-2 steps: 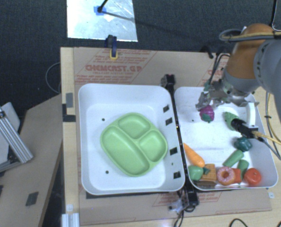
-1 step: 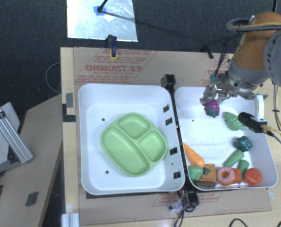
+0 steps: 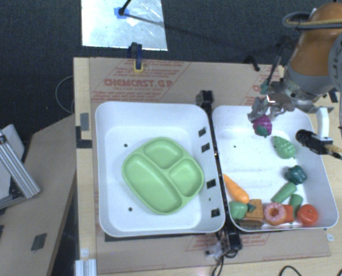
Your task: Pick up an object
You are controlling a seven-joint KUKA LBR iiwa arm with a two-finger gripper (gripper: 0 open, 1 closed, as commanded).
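My gripper (image 3: 263, 114) hangs over the far part of the right bin (image 3: 246, 154). A small purple toy with a green top (image 3: 263, 126) sits between the fingertips, and it looks lifted a little off the bin floor. Loose toys lie in the same bin: a light green piece (image 3: 284, 147), a dark teal piece (image 3: 296, 174), a green vegetable (image 3: 283, 191), a red tomato (image 3: 307, 213), a pink donut (image 3: 274, 213) and an orange carrot (image 3: 236, 188).
The left bin (image 3: 119, 131) holds a green divided plate (image 3: 162, 175). A black divider with clips (image 3: 211, 154) runs between the bins. Most toys crowd the right bin's near edge, and bare floor shows at its far left.
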